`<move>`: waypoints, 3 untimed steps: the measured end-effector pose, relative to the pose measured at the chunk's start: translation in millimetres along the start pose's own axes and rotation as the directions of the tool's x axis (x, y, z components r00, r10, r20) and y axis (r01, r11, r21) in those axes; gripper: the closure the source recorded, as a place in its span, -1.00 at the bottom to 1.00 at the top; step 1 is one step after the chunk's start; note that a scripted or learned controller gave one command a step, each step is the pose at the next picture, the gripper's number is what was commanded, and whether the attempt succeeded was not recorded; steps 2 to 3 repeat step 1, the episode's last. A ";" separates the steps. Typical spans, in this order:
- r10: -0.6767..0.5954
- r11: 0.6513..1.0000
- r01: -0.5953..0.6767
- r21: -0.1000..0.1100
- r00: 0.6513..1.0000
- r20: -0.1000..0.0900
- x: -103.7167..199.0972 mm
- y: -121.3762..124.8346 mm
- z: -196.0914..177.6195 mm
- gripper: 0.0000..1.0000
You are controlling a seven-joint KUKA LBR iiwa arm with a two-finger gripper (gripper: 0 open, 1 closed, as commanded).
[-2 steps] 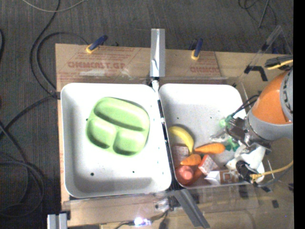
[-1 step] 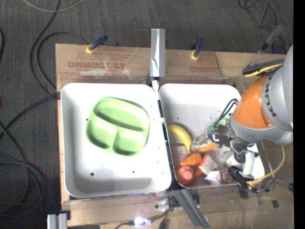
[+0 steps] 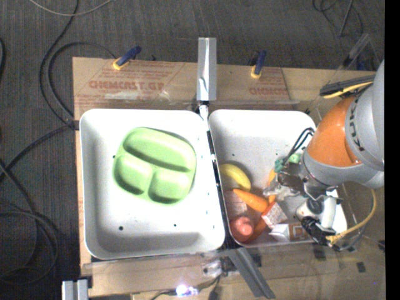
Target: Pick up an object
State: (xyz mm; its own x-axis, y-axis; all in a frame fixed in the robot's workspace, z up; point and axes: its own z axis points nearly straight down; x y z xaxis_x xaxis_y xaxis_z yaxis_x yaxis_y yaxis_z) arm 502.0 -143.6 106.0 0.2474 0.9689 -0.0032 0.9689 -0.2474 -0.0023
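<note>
We see two white bins side by side on the bench. The left bin (image 3: 94,224) holds a green divided tray (image 3: 155,165), lying tilted near the bin's middle. The right bin (image 3: 262,127) holds a small cluster of items along its lower left part — a yellow banana-like piece (image 3: 235,175), an orange carrot (image 3: 251,199) just below it, and a reddish rounded fruit (image 3: 242,227) near the front wall, with a small printed packet (image 3: 294,231) at the front edge.

The arm (image 3: 350,136) reaches in from the right, its orange band over the right bin's right side. The gripper (image 3: 281,189) sits low in that bin, just beside the carrot's right end and near the banana-like piece; the reddish fruit lies below and to its left. We cannot tell from this slanted view how the gripper is set, nor whether anything is caught in it — wrist hardware and cables crowd that spot.
</note>
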 end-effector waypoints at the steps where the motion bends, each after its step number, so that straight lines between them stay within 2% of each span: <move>1: 0.101 0.995 -0.101 0.002 0.995 0.002 35.4 17.5 -90.6 1.00; 3: 0.101 0.995 -0.101 0.002 0.995 0.002 35.4 17.5 -90.6 1.00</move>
